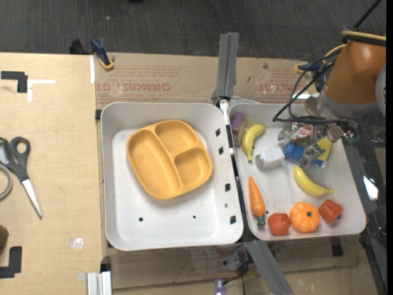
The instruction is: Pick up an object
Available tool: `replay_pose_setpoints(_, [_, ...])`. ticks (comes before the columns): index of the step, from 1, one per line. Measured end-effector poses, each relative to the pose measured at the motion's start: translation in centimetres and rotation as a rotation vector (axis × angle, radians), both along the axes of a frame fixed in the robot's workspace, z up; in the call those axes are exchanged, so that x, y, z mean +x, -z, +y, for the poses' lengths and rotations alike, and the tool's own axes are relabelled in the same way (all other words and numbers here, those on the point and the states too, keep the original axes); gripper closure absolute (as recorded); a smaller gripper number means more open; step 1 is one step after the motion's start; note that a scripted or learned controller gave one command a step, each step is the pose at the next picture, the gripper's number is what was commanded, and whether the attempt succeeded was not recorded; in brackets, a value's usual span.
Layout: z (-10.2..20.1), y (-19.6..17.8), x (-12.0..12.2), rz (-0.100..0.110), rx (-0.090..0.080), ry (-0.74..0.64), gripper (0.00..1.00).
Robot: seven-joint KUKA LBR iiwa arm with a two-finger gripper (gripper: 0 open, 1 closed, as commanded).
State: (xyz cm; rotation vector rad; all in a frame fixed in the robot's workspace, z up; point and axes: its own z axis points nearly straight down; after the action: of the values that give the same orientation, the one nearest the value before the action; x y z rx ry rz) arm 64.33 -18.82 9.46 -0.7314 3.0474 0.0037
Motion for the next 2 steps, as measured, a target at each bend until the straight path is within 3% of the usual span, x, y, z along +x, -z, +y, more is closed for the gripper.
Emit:
replay_pose_setpoints(1, [1.60,0.15,-6.78,0.002,-0.003,0.005,0.00])
replay_pose_setpoints(2, [1.59,0.15,-6.79,0.002,-0.003,0.005,0.00])
